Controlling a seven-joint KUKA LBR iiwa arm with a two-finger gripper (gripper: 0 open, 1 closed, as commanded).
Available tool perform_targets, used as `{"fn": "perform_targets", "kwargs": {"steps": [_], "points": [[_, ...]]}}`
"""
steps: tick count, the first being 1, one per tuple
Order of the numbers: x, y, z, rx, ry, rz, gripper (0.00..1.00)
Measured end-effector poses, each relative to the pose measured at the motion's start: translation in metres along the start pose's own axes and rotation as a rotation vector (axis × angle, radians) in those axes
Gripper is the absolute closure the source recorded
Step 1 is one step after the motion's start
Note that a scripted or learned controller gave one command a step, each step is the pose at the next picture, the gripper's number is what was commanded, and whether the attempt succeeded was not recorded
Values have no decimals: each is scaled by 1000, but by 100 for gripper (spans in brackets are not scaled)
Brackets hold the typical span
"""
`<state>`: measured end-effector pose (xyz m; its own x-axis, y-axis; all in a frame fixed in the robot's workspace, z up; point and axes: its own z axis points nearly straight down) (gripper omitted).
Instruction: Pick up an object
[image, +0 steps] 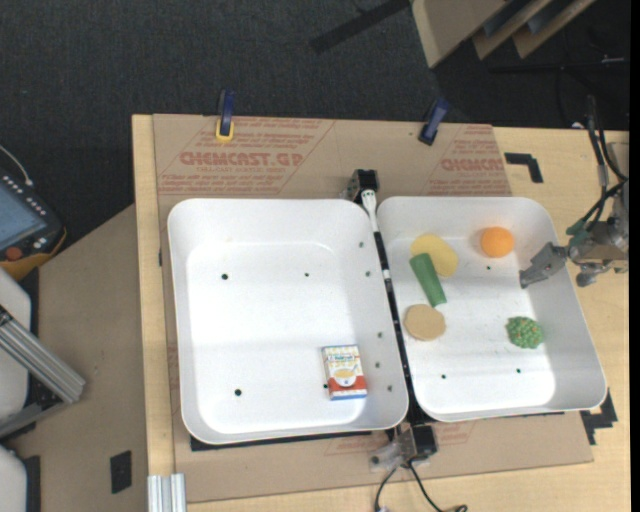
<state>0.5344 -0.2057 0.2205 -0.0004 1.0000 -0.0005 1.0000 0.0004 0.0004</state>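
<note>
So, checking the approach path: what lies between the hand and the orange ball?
Bare white bin floor between the hand and orange ball, in the camera view.

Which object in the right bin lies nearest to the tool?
The orange ball, just left of the tool; the others lie farther away.

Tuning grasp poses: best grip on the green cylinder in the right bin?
Grip the green cylinder mid-body, fingers closing across its narrow width, coming straight down. It lies flat, angled up-left to down-right. Its upper end touches or overlaps the yellow piece, and the tan disc sits just below its lower end, so the middle probably offers the most finger room.
</note>
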Motion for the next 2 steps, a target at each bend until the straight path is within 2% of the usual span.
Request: {"fn": "perform_targets", "kwargs": {"steps": [1,2], "points": [[-15,10,125,0,4,-2,0],[-15,10,126,0,4,-2,0]]}}
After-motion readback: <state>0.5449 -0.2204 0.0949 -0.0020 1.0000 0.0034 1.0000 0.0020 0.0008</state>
